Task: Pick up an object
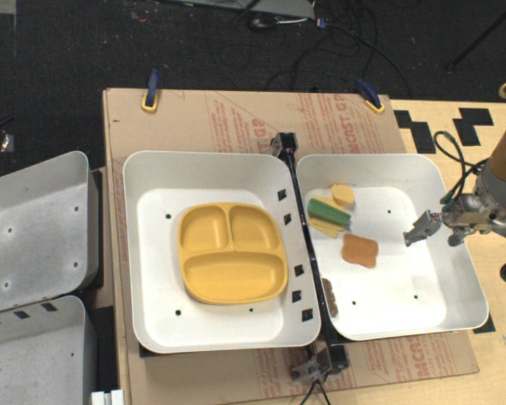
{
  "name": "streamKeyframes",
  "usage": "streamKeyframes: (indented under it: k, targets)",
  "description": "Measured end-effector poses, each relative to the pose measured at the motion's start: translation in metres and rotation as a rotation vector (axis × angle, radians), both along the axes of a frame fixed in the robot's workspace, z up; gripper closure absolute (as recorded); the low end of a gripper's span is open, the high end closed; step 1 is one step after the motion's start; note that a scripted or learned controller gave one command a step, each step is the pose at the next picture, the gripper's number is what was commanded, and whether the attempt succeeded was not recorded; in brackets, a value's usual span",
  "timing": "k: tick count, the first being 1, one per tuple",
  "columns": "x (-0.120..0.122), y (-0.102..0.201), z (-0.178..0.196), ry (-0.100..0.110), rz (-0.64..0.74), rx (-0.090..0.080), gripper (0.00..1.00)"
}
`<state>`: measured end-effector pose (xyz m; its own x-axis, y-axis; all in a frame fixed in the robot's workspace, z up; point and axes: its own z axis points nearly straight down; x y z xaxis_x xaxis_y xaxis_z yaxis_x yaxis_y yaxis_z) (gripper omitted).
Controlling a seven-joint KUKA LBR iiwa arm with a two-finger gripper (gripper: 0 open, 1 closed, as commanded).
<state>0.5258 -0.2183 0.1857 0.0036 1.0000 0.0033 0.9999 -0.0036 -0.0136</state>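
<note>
The right bin (422, 310) holds a green block (331, 211) lying across a yellow sponge-like piece (322, 224). Just behind them sits a small yellow chunk (343, 195), and a flat orange-brown piece (359, 250) lies in front. My gripper (437, 231) hangs over the right side of this bin, to the right of the orange-brown piece and apart from it. Its fingers are spread open and nothing is between them.
A yellow divided plate (233, 253) fills the middle of the left bin (152, 310). A small dark brown item (329, 297) lies at the right bin's left wall. Spare white bins (34, 218) rest off the bench at the left.
</note>
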Motion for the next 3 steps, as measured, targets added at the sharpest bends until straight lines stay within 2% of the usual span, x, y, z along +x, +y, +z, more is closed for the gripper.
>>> streamKeyframes:
  k: [1, 2, 3]
  targets:
    - [0.004, 0.001, 0.007, -0.013, 0.004, -0.004, 0.0]
    - [0.003, 0.004, -0.057, -0.008, 0.003, -0.001, 0.0]
    - [0.003, 0.004, -0.095, -0.012, 0.003, -0.003, 0.0]
